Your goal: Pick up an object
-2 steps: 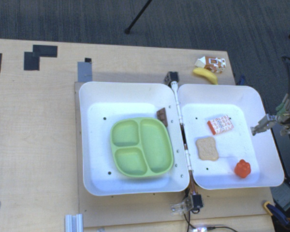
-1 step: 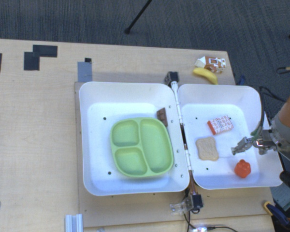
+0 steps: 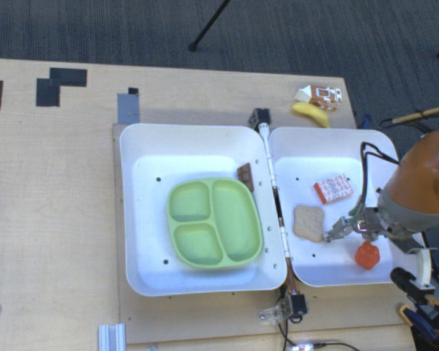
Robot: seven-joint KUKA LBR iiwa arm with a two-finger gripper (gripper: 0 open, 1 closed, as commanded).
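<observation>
My gripper (image 3: 339, 229) hangs low over the right bin (image 3: 307, 148), reaching in from the right below the orange wrist band. It sits just at the right edge of a tan slice of toast (image 3: 308, 223) lying on the bin floor. A small red-orange round object (image 3: 366, 255) lies close by, to the gripper's lower right. A red and white packet (image 3: 333, 189) rests above the toast. Nothing shows as lifted off the bin floor.
The left bin (image 3: 143, 196) holds a green divided plate (image 3: 214, 223) and a small brown piece (image 3: 245, 172) near the shared wall. Outside the bins, a banana (image 3: 311, 112) and a small box (image 3: 325, 95) lie on the bench at the back right.
</observation>
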